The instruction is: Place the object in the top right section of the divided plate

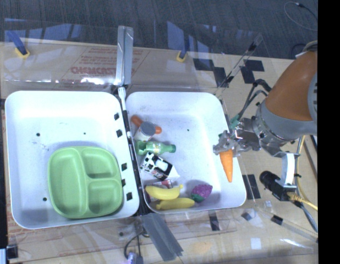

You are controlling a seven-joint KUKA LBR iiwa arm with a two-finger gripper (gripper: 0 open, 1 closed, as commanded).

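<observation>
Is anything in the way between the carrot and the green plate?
The gripper has the carrot at the right bin's right edge. The plate sits in the left bin. Between them lie the toys and the bins' walls, so it must go over.

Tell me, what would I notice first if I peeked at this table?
The gripper holding an orange carrot over the right bin's right edge. Then the green plate in the left bin, and the bananas among the toys in the right bin.
</observation>
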